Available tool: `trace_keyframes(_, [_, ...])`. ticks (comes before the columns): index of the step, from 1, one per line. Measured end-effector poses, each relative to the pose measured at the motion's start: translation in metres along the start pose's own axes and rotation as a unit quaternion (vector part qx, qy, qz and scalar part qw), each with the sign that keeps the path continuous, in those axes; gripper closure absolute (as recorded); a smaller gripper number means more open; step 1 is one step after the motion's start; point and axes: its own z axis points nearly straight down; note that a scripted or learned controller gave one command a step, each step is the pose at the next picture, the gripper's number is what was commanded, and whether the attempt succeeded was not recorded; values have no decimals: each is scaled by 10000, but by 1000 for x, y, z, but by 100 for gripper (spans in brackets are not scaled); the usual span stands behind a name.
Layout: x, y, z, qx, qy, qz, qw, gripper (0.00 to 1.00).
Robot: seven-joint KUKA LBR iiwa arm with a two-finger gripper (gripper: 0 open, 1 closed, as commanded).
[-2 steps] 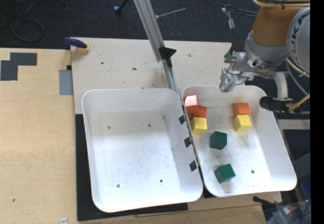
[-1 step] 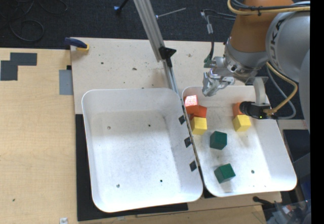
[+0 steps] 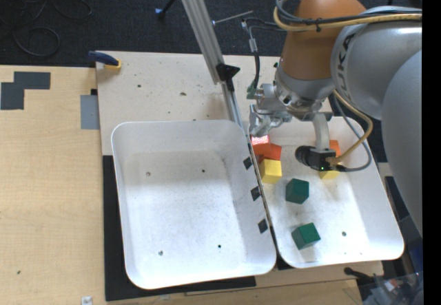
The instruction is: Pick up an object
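We list first the tool [image 3: 262, 133], low at the far left corner of the right bin [image 3: 372, 228], just above the orange block [image 3: 269, 152]; whether it is open or closed we cannot tell, and we see nothing held in it.

Orange block: our landmark, against the divider between the two bins. We judge it light, rigid and flat-sided, best taken across two opposite faces.

Yellow block [image 3: 271, 170]: touching the orange block on its near side, so little room there.

Green cube [image 3: 297, 191]: near the orange block, nearer the camera and to the right.

Second green cube [image 3: 305, 235]: well apart from it, nearer still.

Left bin [image 3: 138, 255]: beside the orange block's bin, on the bench [image 3: 158, 90].
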Motion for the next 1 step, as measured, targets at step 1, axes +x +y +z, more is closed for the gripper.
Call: trace_keyframes(1, [62,2,6,-15,-2,1,10000,100])
